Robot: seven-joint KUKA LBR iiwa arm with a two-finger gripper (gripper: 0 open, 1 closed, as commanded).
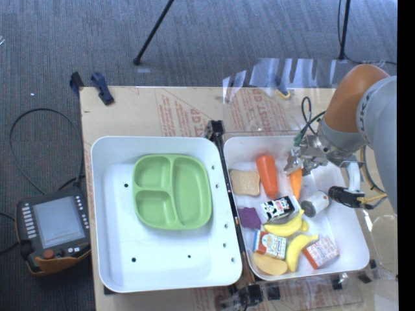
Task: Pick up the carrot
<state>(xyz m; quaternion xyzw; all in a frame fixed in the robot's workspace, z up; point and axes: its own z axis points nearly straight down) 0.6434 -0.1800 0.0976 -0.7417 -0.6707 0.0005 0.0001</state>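
The carrot [296,185] is a slim orange tapered piece lying in the right bin [355,238], its length running toward and away from the camera. My gripper [297,165] reaches in from the right and sits directly over the carrot's far end, hiding that tip. Whether it touches the carrot is unclear from this angle.
Left of the carrot lie a thicker orange-red cylinder [266,175] and a bread slice [245,182]. In front are a milk carton [279,208], a grey can [316,203], bananas [290,233], a purple piece [249,217] and small boxes [320,252]. The left bin [117,251] holds a green divided plate [172,191].
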